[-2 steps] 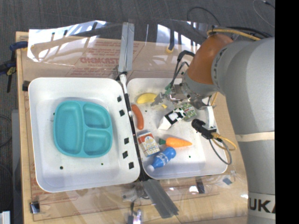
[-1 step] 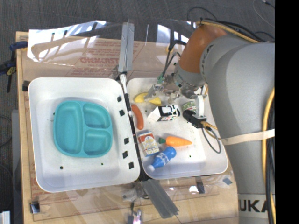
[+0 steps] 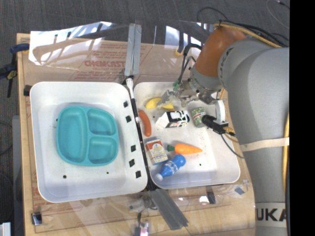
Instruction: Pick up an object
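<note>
The right bin (image 3: 224, 168) holds a yellow banana (image 3: 154, 103), a red sausage (image 3: 144, 123), a black and white carton (image 3: 176, 118), a green can (image 3: 198, 116), an orange carrot (image 3: 188, 149), a blue bottle (image 3: 171, 166) and a small red and white box (image 3: 156, 150). My gripper (image 3: 178, 95) is low over the far part of this bin. It sits just right of the banana and above the carton. The arm's wrist hides part of the bin's far right corner.
The left bin (image 3: 44, 181) holds a teal divided plate (image 3: 88, 135). A raised divider (image 3: 134, 132) with black clips runs between the two bins. The arm's grey body (image 3: 256, 107) covers the bench to the right of the right bin.
</note>
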